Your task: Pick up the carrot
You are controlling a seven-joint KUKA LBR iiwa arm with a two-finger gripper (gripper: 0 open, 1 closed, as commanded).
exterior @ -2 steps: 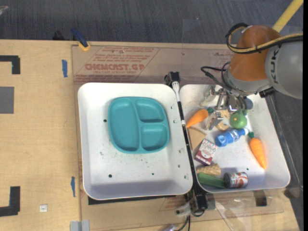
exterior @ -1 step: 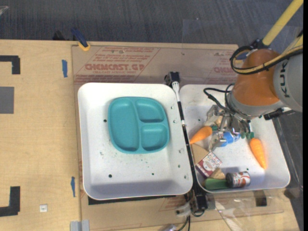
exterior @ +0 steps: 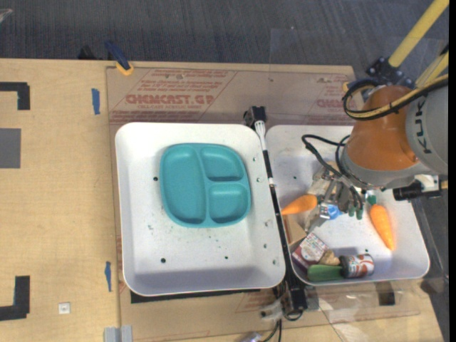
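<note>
Beside carrot (exterior: 381, 224): second carrot (exterior: 299, 205), can (exterior: 356, 265), packet (exterior: 312, 248).

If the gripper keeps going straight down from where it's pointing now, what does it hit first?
Probably the bare floor of the right bin, in the gap between the two carrots. The gripper points down between them; depth is unclear from above.

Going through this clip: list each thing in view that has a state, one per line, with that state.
Claw: low in the right bin, over the clutter; nothing seen held.
Carrot: lying flat in the right bin, right of the claw.
Second carrot: lying near the bin's left wall.
Can: on its side by the near wall.
Teal plate: right way up in the left bin, nothing on it.
</note>
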